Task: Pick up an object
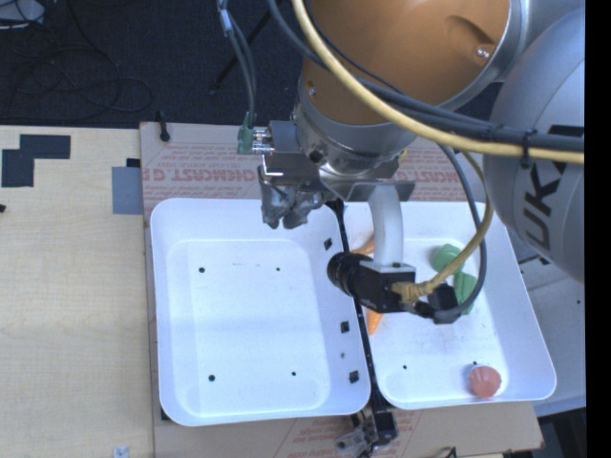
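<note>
Reading the cardboard (205, 172) behind the bins, you find reversed "CHEMCAST" print; your gripper (286, 210) hangs over the left bin (181, 351), its grip impossible to judge.

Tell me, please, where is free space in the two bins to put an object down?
The left bin has a wide bare floor between its rims. In the right bin, a bare patch lies in front, beside the pink ball. Its middle is crowded: the claw, the green object and the orange object.

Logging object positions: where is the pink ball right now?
The pink ball lies in the right bin, near its front right corner, apart from the green object.
</note>
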Tool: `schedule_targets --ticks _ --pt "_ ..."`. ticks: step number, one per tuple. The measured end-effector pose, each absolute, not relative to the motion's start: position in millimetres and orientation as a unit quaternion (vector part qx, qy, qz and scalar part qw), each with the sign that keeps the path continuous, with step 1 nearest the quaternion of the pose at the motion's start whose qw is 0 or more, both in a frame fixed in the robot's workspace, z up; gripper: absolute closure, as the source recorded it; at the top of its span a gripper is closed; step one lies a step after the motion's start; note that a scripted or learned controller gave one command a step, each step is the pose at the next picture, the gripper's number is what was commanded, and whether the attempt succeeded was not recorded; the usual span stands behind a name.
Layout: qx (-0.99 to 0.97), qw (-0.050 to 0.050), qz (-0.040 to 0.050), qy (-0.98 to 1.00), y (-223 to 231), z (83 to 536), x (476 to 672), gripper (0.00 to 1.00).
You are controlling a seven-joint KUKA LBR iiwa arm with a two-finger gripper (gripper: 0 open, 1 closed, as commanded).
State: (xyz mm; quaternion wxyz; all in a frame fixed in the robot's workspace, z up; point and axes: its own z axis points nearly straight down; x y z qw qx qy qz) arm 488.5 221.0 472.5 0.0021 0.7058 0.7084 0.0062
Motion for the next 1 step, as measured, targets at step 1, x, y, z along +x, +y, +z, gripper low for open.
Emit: schedule_targets --ticks 1 --pt "0.706 0.0 0.002 0.708 244.3 541.8 475.6 1.0"
